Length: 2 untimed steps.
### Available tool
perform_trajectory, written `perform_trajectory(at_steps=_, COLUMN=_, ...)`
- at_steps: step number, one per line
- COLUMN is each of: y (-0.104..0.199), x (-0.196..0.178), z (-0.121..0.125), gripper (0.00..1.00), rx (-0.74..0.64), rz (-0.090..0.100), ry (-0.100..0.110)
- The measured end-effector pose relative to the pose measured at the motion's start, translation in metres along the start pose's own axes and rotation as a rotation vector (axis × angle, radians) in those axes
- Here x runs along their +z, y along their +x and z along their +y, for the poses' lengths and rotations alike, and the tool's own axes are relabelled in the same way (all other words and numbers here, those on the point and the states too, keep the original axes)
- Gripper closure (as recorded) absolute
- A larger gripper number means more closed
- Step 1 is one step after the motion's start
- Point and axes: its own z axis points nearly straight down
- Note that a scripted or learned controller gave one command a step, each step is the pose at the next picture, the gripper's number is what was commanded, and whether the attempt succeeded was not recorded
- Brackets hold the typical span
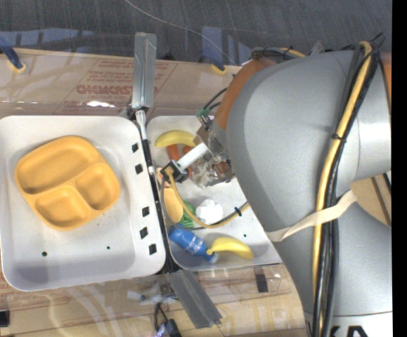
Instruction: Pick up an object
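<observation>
The right bin (256, 248) holds several small things. A yellow banana (173, 139) lies near its far edge and a second banana (231, 247) rests at the near edge. Beside that one is a blue bottle (189, 241). A white crumpled object (209, 210) sits mid-bin, and an orange-yellow piece (172, 202) leans by the left wall with something green (189, 223) below it. My gripper (212, 168) is low in the bin, just above the white object and right of the far banana. The grey arm (301, 146) hides the bin's right half.
The left bin (20, 265) carries a yellow divided tray (66, 181) toward its far left. A metal divider bar (144, 76) runs between the bins. A yellow cable (214, 223) loops across the right bin's floor.
</observation>
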Motion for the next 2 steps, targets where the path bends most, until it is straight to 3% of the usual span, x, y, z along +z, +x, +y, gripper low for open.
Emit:
perform_trajectory(at_steps=1, y=-0.015, x=-0.138, z=-0.005, gripper=1.00, rx=0.148, rz=0.011, ry=-0.004)
perform_trajectory(at_steps=2, y=-0.125, x=0.000, z=-0.003, gripper=1.00, rx=0.049, rz=-0.003, ry=0.002)
